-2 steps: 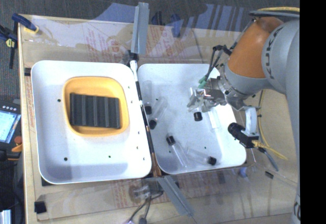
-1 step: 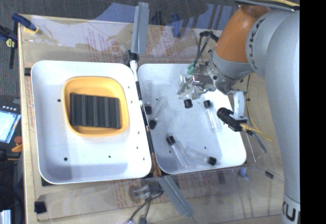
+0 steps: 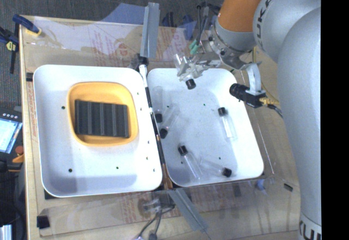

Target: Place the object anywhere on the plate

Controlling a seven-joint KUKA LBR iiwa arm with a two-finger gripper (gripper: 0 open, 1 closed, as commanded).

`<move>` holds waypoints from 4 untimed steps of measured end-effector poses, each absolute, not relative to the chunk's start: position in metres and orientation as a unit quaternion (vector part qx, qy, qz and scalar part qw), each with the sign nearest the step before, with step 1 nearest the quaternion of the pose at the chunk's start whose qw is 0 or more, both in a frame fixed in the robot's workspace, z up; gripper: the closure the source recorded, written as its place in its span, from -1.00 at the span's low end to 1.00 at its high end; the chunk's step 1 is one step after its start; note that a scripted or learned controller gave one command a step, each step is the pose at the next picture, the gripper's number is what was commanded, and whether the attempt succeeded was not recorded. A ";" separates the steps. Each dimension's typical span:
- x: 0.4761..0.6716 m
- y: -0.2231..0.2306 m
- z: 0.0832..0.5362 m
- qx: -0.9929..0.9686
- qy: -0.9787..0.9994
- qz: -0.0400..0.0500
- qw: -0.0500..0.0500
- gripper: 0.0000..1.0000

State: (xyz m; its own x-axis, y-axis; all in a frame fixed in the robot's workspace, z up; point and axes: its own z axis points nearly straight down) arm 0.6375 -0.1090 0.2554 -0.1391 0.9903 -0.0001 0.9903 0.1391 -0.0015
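Note:
The plate (image 3: 101, 93) is yellow with a dark ridged middle and lies in the left bin (image 3: 54, 168). The objects are clear tubes with black caps. One such tube (image 3: 189, 80) hangs cap-down between the fingers of my gripper (image 3: 187, 71), over the far edge of the right bin (image 3: 207, 97). The gripper is shut on it, well to the right of the plate. More tubes lie in the right bin: one at the right (image 3: 227, 123), one at the front (image 3: 188, 160), one at the front right (image 3: 217, 169) and one by the left wall (image 3: 164, 117).
The wall between the two bins (image 3: 152, 124) lies between the gripper and the plate. A grey bar (image 3: 149, 29) stands behind the bins. A black connector (image 3: 242, 93) on a cable juts out near the right bin's right rim. The arm's grey body (image 3: 294, 97) fills the right.

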 end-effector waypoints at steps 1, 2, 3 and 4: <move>0.656 -0.124 0.175 -0.572 -0.820 0.001 0.002 1.00; 0.627 -0.100 0.187 -0.538 -0.843 0.001 0.002 1.00; 0.595 -0.076 0.191 -0.419 -0.908 0.001 0.002 1.00; 0.587 -0.019 0.207 -0.299 -0.954 0.001 0.003 1.00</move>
State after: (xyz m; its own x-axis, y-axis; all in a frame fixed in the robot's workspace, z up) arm 0.5869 -0.0194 0.2069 -0.8212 0.5706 0.0047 0.5706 0.8212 -0.0033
